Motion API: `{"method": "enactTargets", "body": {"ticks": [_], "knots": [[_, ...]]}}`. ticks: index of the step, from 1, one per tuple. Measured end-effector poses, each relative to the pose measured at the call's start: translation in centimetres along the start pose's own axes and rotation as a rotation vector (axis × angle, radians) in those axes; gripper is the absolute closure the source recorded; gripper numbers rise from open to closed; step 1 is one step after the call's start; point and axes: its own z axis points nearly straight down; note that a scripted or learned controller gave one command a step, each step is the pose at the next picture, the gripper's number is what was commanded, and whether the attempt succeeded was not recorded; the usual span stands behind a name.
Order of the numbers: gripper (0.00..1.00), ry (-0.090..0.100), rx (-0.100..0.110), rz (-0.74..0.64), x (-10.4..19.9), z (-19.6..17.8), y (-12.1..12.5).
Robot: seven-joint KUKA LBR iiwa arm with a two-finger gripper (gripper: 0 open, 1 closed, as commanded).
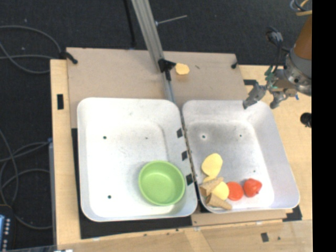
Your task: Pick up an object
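Bins sit side by side across the middle of the frame. The shallow white left-hand bin (pixel 105 119) carries a round green plastic bowl (pixel 161 182) near its lower right corner. Above the seam between the bins, a small pale yellow lump (pixel 182 69) lies on the brown board beside a slanted grey metal post (pixel 149 30). The shallow white right-hand bin (pixel 252 125) holds a cluster along its lower edge: a flat pale yellow potato-like piece (pixel 212 165), tan wedge-shaped bits (pixel 212 192) with a smaller yellow piece (pixel 220 191) among them, then two small red tomato-like rounds (pixel 244 188) touching each other.

At the upper right, the grey two-finger gripper (pixel 265 100) hangs over the far right corner of that bin, fingers spread apart with nothing between them.

Judging by this, the approach step is in hand: no object is chosen yet. The next move calls for travelling down-frame toward the cluster, lining up over one piece, probably a red round standing clearer of its neighbours, and descending.
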Motion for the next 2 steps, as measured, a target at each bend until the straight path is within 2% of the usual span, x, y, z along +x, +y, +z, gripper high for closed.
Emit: {"method": "enactTargets", "body": {"ticks": [1,2], "knots": [[0.00,-0.001,0.001,0.000,0.0,0.0,0.0],[0.00,0.000,0.007,0.004,-0.1,6.3,-0.3]]}}
